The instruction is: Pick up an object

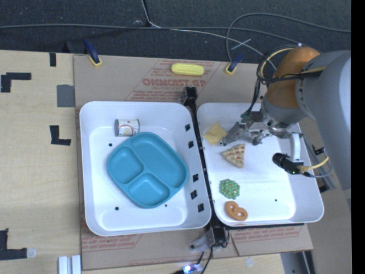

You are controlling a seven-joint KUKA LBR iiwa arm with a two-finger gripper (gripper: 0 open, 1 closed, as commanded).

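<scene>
The tool [235, 135] is low in the right bin [285, 201], at its far left part, between the yellow cheese piece [215, 134] and the pizza slice [234, 154]. Whether it is released or clenched I cannot tell, and nothing is seen in its grip. The step in hand seems to be the approach to one of these two objects. Nearer in the same bin lie a green piece [229, 188] and a pretzel [235, 211]. The left bin [94, 210] holds a blue tray [147, 169] and a small can [126, 127]. Next, I think, the tool must settle over one object, close on it, then lift.
</scene>
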